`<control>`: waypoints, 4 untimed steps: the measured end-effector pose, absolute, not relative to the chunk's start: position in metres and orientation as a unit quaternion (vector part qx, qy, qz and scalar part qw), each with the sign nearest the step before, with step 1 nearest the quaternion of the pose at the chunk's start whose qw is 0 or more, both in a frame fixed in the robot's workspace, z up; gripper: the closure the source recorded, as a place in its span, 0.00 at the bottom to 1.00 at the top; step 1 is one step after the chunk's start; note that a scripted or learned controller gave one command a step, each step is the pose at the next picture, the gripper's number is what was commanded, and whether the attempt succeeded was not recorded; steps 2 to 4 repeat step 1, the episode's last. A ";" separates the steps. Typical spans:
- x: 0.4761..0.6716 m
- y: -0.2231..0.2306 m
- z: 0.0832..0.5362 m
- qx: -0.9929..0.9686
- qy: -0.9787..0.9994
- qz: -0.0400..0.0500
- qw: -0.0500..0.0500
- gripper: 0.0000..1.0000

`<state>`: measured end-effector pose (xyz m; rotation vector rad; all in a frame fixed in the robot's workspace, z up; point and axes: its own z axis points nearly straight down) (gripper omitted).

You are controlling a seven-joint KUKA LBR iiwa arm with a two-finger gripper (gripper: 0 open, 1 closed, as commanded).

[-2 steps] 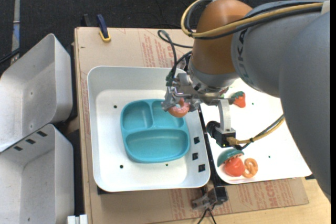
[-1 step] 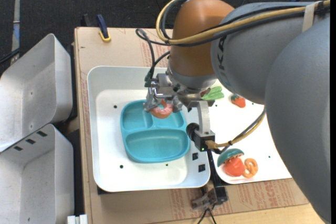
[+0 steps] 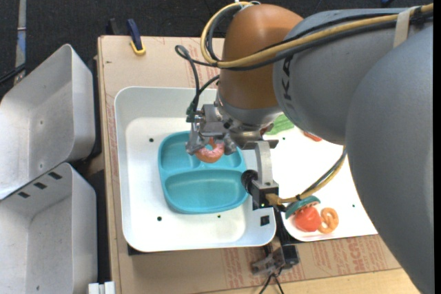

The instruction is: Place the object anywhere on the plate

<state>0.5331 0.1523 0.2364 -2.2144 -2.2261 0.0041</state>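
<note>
Arm [image 3: 372,79] is nearest the lens: grey link fills the right side, orange band bulging above the wrist, yellow-sheathed cable running along it. Below the wrist, gripper [image 3: 209,148] is low over the blue plate [image 3: 200,193]. Pinkish-red object [image 3: 211,153] sits right at the fingertips, over the plate's upper compartment near the divider ridge. It looks pinched between the fingers, though the view is tight; can't tell if the object touches the plate surface or hangs just above it. Plate is a two-compartment tray, lying in the left bin [image 3: 138,217], roughly centred, lower compartment bare. Right bin [image 3: 344,227] is mostly under the arm; near its front edge a red and orange toy [image 3: 313,218] with a teal bit on top, and something green [image 3: 281,124] peeks out beside the wrist. Bins sit on a brown board [image 3: 207,272]. Spare white trays [image 3: 41,148] are stacked off to the left, dark floor beyond.
</note>
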 end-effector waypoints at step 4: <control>0.534 0.152 0.237 -0.706 -0.708 0.001 0.000 0.00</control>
